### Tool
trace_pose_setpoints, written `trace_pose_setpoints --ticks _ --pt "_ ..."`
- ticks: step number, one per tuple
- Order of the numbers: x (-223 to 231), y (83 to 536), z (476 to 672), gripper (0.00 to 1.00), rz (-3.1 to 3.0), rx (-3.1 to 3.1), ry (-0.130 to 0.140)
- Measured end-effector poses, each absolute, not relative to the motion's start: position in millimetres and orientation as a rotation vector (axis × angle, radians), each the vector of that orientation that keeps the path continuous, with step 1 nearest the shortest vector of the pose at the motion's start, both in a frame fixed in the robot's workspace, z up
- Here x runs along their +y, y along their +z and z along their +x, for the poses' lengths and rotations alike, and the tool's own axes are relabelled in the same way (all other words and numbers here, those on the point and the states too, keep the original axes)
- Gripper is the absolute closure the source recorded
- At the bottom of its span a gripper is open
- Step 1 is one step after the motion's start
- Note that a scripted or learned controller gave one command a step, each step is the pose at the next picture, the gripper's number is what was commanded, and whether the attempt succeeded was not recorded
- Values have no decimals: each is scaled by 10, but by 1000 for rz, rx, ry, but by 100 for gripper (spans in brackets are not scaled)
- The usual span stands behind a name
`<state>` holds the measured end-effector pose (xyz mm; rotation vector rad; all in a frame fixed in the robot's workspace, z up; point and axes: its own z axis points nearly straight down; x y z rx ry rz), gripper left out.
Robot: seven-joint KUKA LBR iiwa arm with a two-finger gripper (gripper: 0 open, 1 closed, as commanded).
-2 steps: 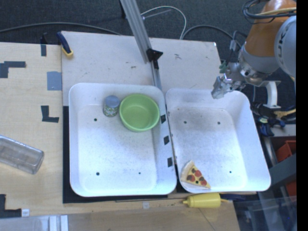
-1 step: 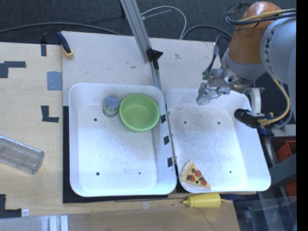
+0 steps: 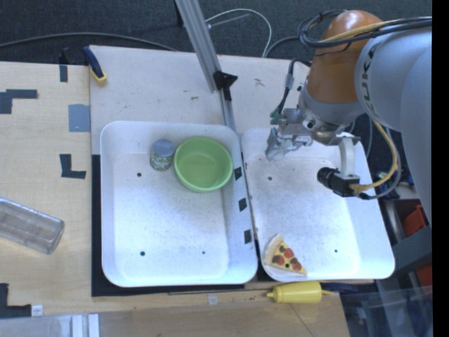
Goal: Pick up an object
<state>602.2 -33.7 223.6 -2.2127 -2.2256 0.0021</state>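
The pincer [image 3: 275, 148] is hovering over the far left corner of the right bin [image 3: 365, 255], and whether its tips are apart or together I cannot tell. The pizza slice [image 3: 283, 255] is lying well apart from it, at that bin's near left corner: a flat yellow wedge with red rounds. In the left bin [image 3: 119, 258], a green bowl [image 3: 203, 163] is sitting near the far edge, just beside a small grey-lidded jar [image 3: 162, 154]. A yellow bottle [image 3: 298, 293] is lying on the bench [image 3: 42, 181], along the right bin's near edge.

Your 1 grey arm [image 3: 393, 62] reaches in from the right, orange band bent over the wrist, with the gripper [image 3: 277, 148] pointing down-left, its tips too blurred to read, seemingly holding nothing.
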Motion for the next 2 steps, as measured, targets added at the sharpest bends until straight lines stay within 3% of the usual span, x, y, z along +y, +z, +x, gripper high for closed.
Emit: trace_pose_setpoints --ticks 2 --pt "647 2214 5551 100 -2211 -2226 4"
